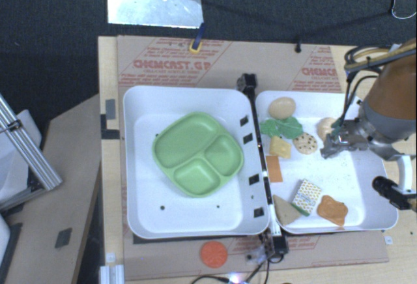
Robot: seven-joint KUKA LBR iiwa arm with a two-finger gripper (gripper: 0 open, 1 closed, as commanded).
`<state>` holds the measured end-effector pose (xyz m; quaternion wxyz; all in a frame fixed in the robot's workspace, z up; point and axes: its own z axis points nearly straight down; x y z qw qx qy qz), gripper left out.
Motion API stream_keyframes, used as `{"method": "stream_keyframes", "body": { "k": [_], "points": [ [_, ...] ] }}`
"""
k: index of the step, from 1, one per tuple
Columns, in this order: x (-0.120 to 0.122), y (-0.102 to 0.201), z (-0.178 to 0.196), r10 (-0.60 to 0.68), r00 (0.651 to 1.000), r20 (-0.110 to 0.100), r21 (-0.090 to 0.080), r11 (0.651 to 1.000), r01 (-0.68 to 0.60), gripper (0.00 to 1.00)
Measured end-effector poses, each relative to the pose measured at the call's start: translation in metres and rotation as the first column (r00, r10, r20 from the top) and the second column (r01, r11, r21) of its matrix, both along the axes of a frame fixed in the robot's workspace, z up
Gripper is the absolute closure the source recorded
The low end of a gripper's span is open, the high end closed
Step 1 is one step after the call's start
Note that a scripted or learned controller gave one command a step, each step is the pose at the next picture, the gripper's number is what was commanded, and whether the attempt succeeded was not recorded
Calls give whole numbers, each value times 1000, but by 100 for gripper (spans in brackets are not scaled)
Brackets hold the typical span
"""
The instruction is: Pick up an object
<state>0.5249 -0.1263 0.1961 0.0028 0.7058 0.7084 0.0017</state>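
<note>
Gripper (333,144) hangs over the right bin (371,211), its state too blurred to tell. Just left lies a cookie (304,142); a tan roll (325,127) sits partly hidden behind it.

The left bin (140,211) has bare floor all around the green sectioned plate (198,154) that lies at its middle. In the right bin (371,214), food pieces crowd the left half: an egg-like piece (281,107), green leaf (281,126), cookie (304,142), small box (307,196), orange piece (332,210). The arm (391,103) overhangs the right bin's right side, with open floor between the cookie and the small box.
</note>
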Motion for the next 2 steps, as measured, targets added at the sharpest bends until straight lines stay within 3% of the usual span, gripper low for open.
{"method": "stream_keyframes", "body": {
  "k": [1,2],
  "points": [
    [1,0,30,1,1000,-2,1,1000,-1,100],
    [21,57,36,7,1000,-3,3,1000,-7,100]
  ]
}}
